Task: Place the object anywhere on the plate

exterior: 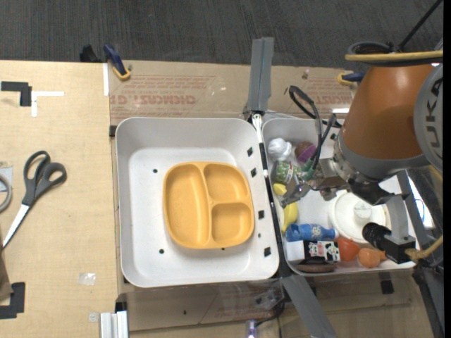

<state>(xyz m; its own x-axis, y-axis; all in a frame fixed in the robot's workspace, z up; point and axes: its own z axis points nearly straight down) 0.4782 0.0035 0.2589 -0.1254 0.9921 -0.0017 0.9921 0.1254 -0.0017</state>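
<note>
A yellow plate (208, 204) with three compartments lies in the left white bin (137, 210); nothing lies on it. My gripper (301, 186) is low over the right bin (282, 127), among the clutter at its left side. It sits just above a yellow banana-shaped object (289, 213) and beside a greenish clear bottle (282, 169). The orange-banded wrist (387, 111) hides the bin's right part. No object shows in the gripper.
The right bin also holds a blue packet (310, 231), a black-and-white box (320, 251), a red item (346, 248), an orange item (368, 257), a white round object (352, 213) and a purple item (305, 151). Scissors (35, 182) lie on the bench at far left.
</note>
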